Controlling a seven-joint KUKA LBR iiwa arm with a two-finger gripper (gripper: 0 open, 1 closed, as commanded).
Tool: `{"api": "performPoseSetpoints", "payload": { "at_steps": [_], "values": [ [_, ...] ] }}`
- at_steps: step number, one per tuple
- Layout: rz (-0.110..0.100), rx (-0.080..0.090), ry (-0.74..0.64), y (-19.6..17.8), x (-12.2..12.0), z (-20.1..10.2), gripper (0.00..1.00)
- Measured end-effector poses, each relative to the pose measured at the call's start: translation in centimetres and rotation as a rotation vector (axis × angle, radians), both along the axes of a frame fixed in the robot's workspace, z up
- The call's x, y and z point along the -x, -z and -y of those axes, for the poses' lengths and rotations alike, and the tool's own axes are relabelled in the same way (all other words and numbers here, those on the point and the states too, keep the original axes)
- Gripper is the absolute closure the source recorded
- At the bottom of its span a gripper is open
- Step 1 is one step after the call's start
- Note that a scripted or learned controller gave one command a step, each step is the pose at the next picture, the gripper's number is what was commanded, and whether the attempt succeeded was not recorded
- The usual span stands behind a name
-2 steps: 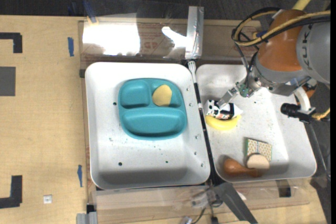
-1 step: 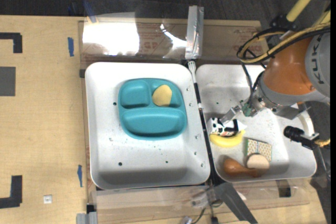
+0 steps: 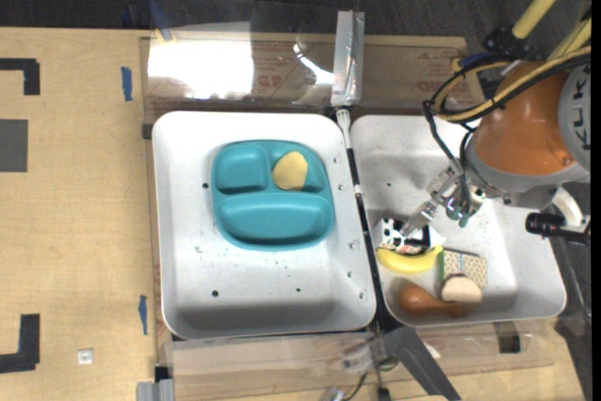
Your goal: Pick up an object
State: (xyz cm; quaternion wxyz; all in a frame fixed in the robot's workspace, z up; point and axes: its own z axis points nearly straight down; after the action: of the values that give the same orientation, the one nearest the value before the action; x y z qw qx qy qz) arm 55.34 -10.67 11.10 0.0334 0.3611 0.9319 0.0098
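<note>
gripper (image 3: pixel 420 225) is hanging over the right bin (image 3: pixel 540 296), finger state impossible to tell | black-and-white toy (image 3: pixel 402 238) is crowding banana (image 3: pixel 409 260) | risk: fingers are likely glancing off both

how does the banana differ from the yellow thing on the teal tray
The banana is long and curved; the yellow thing is a rounded lump. The banana lies in the right bin, crowded against other items; the yellow thing sits alone in a top compartment of the teal tray in the left bin. Both are yellow.
</note>
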Motion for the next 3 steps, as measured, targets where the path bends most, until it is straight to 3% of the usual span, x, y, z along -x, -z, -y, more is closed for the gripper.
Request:
{"api": "performPoseSetpoints", "payload": {
  "at_steps": [1, 2, 3],
  "values": [
    [-0.018, 0.009, -0.161, 0.1, -0.6, 8.0, 0.0],
    [-0.027, 0.007, -0.183, 0.1, -0.3, 7.0, 0.0],
    [-0.007, 0.02, -0.102, 0.0, 3.2, 2.2, 0.0]
  ]
}}
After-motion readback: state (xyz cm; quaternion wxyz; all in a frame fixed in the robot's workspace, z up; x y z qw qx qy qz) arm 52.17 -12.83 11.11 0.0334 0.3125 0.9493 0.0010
